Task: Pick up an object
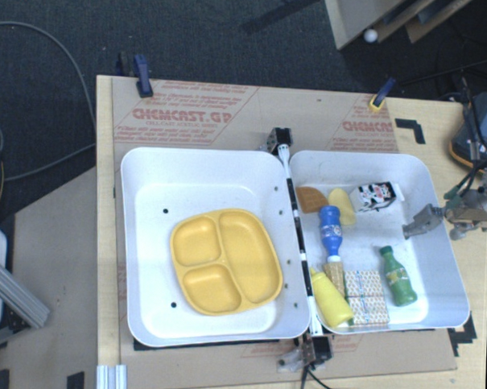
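The right bin [438, 269] holds several objects. A green bottle [398, 277] lies near its right wall. A blue bottle [330, 231] lies along the left side, with a yellow squeeze bottle [331, 299] below it and a patterned cracker packet [365, 296] beside that. At the far end are a black-and-white carton [375, 195], a brown rounded item [311, 200] and a pale yellow item [343, 205]. My gripper [422, 222] hangs over the bin's right part, above the green bottle and right of the carton, with nothing seen in it.
The left bin [145, 226] holds a yellow divided plate [224, 260]. A black divider with clamps [291, 208] joins the two bins. Both stand on a cardboard sheet [199, 115] held by blue clips. The arm's wrist [471, 211] reaches in at the right edge.
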Motion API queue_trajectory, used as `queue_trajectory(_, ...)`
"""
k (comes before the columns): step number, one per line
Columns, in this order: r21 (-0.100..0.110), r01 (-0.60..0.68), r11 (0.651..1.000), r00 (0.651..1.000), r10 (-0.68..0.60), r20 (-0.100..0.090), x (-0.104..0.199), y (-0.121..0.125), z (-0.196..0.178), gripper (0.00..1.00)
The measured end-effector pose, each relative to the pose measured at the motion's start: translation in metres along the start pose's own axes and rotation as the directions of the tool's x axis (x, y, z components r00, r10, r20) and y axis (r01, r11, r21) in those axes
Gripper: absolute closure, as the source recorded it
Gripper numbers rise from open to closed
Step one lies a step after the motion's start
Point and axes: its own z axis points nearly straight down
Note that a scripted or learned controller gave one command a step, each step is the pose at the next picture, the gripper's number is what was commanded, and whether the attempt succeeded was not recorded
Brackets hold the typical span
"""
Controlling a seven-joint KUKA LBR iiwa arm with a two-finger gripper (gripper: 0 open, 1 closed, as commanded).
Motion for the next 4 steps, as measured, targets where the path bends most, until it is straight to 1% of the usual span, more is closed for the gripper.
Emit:
queue_trajectory(1,-0.001,-0.001,1.000,1.000,0.001,0.000,0.017,0.007,0.144,0.00)
queue_trajectory(2,-0.003,-0.002,1.000,1.000,0.002,0.001,0.017,0.007,0.135,1.00)
queue_trajectory(3,-0.001,0.001,1.000,1.000,-0.001,-0.001,0.130,0.022,0.044,1.00)
queue_trajectory(4,0.000,0.001,1.000,1.000,-0.001,-0.001,0.179,-0.023,-0.010,1.00)
